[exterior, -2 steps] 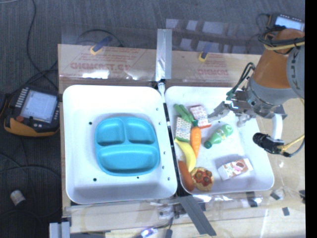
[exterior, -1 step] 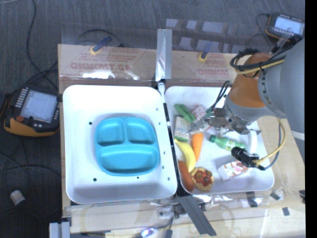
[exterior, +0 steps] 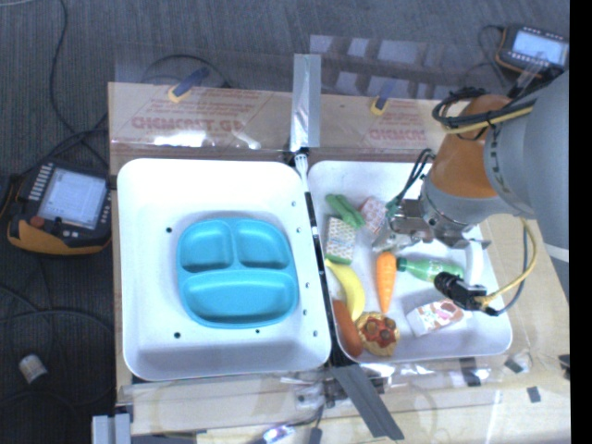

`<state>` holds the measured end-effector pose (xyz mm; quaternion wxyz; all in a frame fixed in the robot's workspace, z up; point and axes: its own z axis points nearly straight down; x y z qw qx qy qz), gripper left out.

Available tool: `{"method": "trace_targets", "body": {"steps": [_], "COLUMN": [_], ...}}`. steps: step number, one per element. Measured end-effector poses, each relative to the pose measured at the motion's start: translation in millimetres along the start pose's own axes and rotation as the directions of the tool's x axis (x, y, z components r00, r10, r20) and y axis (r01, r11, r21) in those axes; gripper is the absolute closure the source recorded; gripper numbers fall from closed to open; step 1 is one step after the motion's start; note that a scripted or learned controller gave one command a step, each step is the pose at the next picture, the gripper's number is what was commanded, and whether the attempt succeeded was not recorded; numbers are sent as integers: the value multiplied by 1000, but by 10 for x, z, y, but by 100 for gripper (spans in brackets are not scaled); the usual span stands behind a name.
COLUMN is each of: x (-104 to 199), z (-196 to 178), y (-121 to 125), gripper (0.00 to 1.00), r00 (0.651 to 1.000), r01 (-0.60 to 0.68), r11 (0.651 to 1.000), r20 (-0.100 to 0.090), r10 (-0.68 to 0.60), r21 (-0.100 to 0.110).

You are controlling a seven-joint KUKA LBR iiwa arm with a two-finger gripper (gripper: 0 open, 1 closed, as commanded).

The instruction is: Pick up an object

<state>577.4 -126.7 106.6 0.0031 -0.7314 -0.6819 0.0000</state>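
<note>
The right bin [exterior: 490, 340] holds several toy foods. An orange carrot [exterior: 385, 280] lies near its middle, with a yellow banana [exterior: 349, 285] to its left and a green bottle [exterior: 425, 268] to its right. A green pickle [exterior: 344, 209], a checkered packet [exterior: 339, 239] and a pinkish packet [exterior: 373, 214] lie toward the back left. A brown sausage [exterior: 343, 325], a berry-topped piece [exterior: 377, 333] and a white carton [exterior: 435, 316] sit at the front. My gripper [exterior: 396, 233] hangs low in this bin, just above the carrot's top end and beside the pinkish packet.
The left bin [exterior: 148, 340] carries a blue divided plate [exterior: 239, 269]. The grey arm with its orange band [exterior: 462, 169] covers the right bin's back right corner. A black cable [exterior: 481, 296] loops over the bin's right side. A divider wall [exterior: 314, 248] separates the bins.
</note>
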Motion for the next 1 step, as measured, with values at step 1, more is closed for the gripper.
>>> {"method": "trace_targets", "body": {"steps": [1], "x": [49], "z": [-1382], "y": [-189], "gripper": [100], "r00": [998], "r01": [-64], "r11": [998], "r20": [7], "r10": [64], "r21": [-3]}}
